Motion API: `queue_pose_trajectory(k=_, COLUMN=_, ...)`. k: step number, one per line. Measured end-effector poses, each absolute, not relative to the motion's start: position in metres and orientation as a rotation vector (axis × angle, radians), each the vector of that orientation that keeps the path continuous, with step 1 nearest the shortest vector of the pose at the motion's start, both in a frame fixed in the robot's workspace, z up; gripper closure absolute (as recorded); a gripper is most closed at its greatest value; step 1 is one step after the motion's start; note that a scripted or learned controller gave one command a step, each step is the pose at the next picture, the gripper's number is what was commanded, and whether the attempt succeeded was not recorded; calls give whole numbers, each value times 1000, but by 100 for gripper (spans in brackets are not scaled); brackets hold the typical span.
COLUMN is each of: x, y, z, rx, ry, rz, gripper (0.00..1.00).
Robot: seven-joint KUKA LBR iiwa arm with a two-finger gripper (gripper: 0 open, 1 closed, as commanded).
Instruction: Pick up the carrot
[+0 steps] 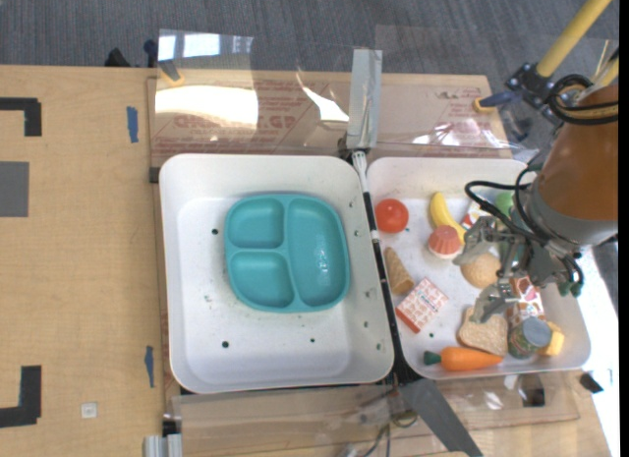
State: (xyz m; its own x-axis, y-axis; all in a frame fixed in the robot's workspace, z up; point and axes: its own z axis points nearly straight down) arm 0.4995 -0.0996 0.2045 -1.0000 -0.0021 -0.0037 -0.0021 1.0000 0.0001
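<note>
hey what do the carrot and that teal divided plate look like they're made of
Carrot: probably moulded plastic, a toy; smooth, uniform orange with a stubby green end. Teal plate: likely hard plastic, semi-gloss; faint sheen on its one-piece compartments.

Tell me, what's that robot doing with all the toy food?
The arm is reaching into the right bin, which is full of toy food. Its gripper hangs over a slice of bread, not holding anything. The carrot it is meant to pick up lies untouched at the bin's near edge. The left bin has a teal plate in it.
</note>
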Motion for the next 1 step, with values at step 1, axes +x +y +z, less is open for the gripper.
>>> queue_pose_trajectory(k=1, x=552, y=-130, z=95, rx=205, ry=3130, rz=0, gripper=0)
